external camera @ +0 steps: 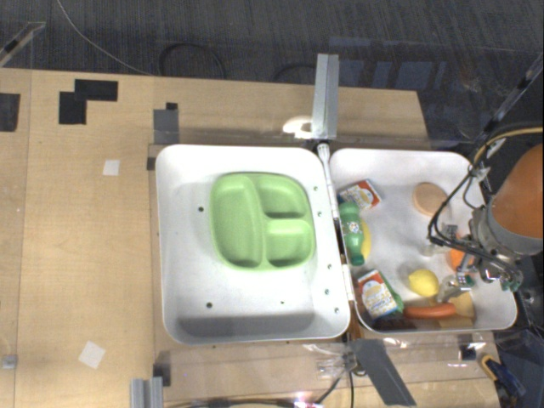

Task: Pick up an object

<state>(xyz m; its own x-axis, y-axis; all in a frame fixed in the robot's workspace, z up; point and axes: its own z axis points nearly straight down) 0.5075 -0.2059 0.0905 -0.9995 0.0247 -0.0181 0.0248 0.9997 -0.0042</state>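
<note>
Reaching in from the right, the grey arm with its orange band hangs over the right white bin [399,161], and its tool [466,272] sits low near that bin's right wall; whether it is released or clenched cannot be told from this slant. Just beside the tool lies a yellow lemon [423,283], with an orange carrot-like piece [430,311] along the near wall. Farther left are a small printed packet [377,294], a green-and-yellow item [352,235] and another packet [360,195]; a tan round piece [427,199] lies toward the far side. The left white bin [183,253] holds a green divided tray [259,219]. Both bins rest on a pale wooden tabletop [76,253] beside dark carpet [255,15].
</note>
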